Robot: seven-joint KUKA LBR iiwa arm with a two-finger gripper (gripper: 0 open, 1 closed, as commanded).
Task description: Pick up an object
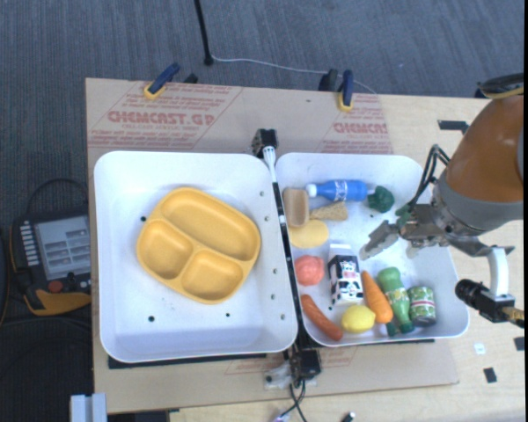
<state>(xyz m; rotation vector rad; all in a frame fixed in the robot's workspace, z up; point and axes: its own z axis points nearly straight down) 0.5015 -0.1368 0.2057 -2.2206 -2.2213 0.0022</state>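
You see two white bins side by side on the desk [158, 117]. The left bin [114, 323] holds a yellow divided tray [199, 243] with three compartments, lying at a slant near the bin's middle.

The right bin [396, 167] holds the candidates for picking. Along its far side lie a blue bottle [339, 189] on its side, a green broccoli piece [381, 199] just beside the bottle's cap end, and a tan bread piece [295, 204] near the dividing wall. Below these — a pale yellow rounded item [309, 233], a pink ball [309, 269] and a small black-and-white carton [344, 275]. Along the near wall lie an orange-red sausage-shaped item [321, 316], a yellow lemon [358, 318], an orange carrot [377, 296], a green vegetable [393, 297] and a small can [421, 305], packed close together.

The arm enters from your right, with the orange band [488, 152] above the wrist. The tool [376, 243] hangs over the right bin's open middle area, between the broccoli piece and the carton — its two fingers are spread apart, pointing toward the left, with nothing between them. No object touches the tool; every item rests on the bin floor.
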